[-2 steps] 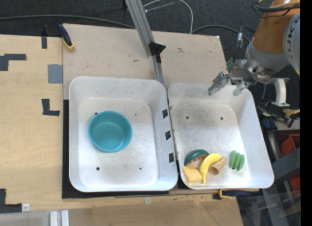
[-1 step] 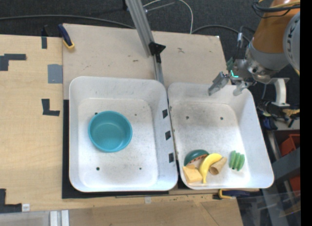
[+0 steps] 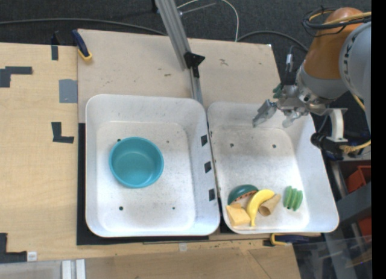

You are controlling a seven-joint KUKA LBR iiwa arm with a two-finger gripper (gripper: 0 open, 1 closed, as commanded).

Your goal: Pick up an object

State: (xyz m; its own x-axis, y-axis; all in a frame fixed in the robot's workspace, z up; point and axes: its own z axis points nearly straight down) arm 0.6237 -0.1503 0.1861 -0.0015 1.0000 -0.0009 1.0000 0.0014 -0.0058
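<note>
On the left, the pale wooden bench (image 3: 36, 151) carries a few dark tape marks. The left shallow white plastic bin (image 3: 96, 115) holds a round teal plastic bowl (image 3: 136, 162), upright, left of the bin's centre. A slanted grey metal pole (image 3: 172, 15) runs down from the top to the gap between the two bins.

The right shallow white plastic bin (image 3: 313, 193) has its objects bunched at its near edge: a dark green and red rounded toy (image 3: 241, 193), a tan block-shaped piece (image 3: 237, 215) just below it, a yellow plastic banana (image 3: 259, 202) lying across them, touching a small tan piece (image 3: 271, 205), and a green ridged toy vegetable (image 3: 292, 198) just to the right, apart from the banana.

The claw (image 3: 278, 117) hangs over the far edge of the right bin, well apart from the toys. Its two fingers are spread open, with nothing between them. The grey arm with its orange band (image 3: 329, 49) reaches in from the right.
</note>
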